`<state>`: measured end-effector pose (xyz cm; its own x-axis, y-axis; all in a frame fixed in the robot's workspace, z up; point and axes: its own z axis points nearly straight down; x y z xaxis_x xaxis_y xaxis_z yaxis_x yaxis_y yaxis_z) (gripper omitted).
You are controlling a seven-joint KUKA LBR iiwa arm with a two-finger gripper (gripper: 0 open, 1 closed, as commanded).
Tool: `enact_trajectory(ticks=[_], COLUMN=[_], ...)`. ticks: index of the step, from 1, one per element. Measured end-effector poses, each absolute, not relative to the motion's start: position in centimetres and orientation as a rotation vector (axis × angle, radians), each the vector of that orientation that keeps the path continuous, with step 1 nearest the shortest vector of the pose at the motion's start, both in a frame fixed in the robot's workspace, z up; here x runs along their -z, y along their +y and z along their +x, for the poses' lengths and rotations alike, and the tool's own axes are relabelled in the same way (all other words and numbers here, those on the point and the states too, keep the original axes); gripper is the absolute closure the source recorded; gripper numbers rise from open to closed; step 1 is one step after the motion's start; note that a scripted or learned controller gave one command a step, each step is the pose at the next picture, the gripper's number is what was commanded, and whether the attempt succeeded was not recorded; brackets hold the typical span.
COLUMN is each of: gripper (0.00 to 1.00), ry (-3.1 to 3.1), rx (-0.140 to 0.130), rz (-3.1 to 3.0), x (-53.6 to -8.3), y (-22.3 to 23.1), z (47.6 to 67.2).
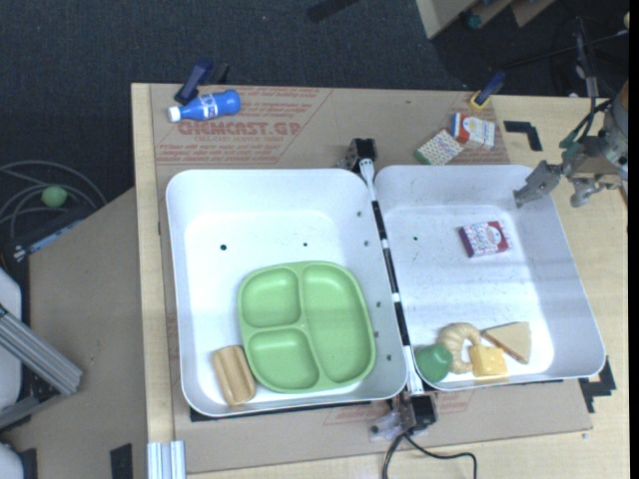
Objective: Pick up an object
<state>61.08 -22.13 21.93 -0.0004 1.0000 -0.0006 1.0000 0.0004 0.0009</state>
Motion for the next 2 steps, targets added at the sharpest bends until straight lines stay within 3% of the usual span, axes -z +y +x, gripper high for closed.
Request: enact_trajectory(ticks=[1, 2], gripper=[0.00, 0.00], ry=[2.225, 2.224], rx=[0.002, 0.002], rz=[2.221, 2.223], x=[-12.8, -10.3], y=[-20.1, -17.9], z=[65.6, 60.6])
